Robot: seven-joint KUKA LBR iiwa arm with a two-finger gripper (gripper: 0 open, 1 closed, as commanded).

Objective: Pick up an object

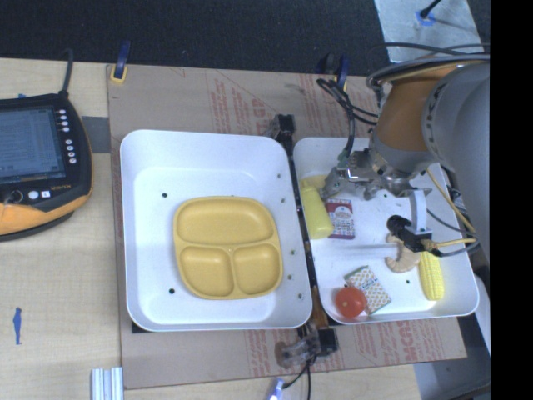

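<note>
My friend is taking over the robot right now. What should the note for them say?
End effector: hangs over the back of the right bin, just above the small red packet; whether it is open or shut is hidden.
Things: the right bin holds a yellow banana-like piece, the red packet, a tomato, a checkered packet, a corn cob and a tan piece. The left bin holds a yellow divided plate.
Done: nothing appears lifted.
Left: grab one object and lift it.

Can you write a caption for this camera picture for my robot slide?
Robot claw hovers over a toy-filled right bin beside a yellow tray.
</note>
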